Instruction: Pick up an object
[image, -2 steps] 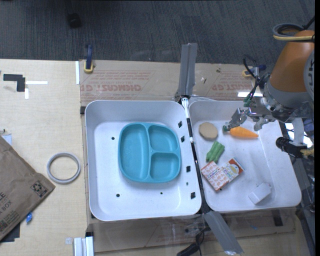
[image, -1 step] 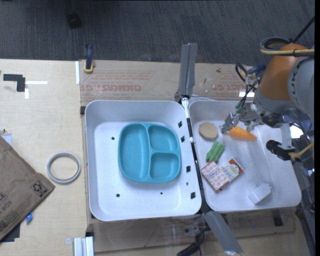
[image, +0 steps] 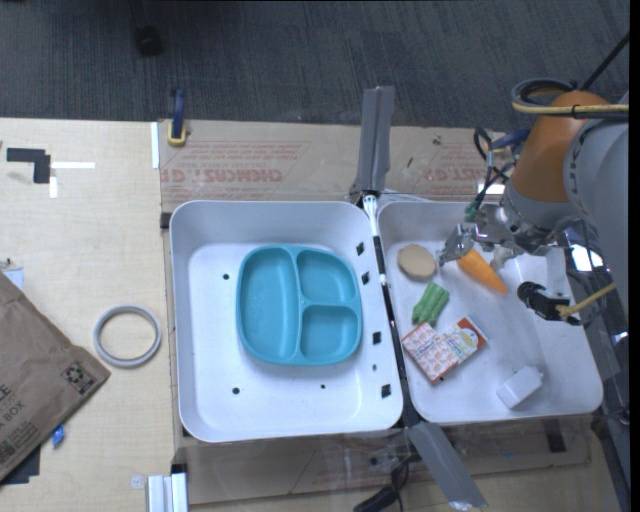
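Two shallow white bins are seen side by side on the counter (image: 80, 210), the left bin (image: 185, 330) at the centre of the frame and the right bin (image: 570, 390) toward the right. A turquoise divided plate (image: 298, 304) with three compartments lies flat in the middle of the left bin. In the right bin, a tan round piece (image: 417, 262) is noted at the upper left, just beside the dividing wall; a green toy vegetable (image: 431, 302) lies just below it. A small printed box (image: 444, 348), red and white, rests tilted near the bin's centre, and a white block (image: 520, 386) sits toward the lower right corner. An orange carrot-shaped toy (image: 482, 271) lies at a slant in the upper part of the right bin. The arm (image: 590, 160) is seen entering from the upper right of the frame, with its orange band above the wrist. The gripper (image: 462, 244) is lowered into the upper part of the right bin, its tip at the upper left end of the carrot and close to the tan piece. Whether the jaws are open or closed cannot be told, nor whether anything is gripped. On the counter at the left, a grey tape ring (image: 127, 334) and a brown cardboard box (image: 35, 385) are recorded.
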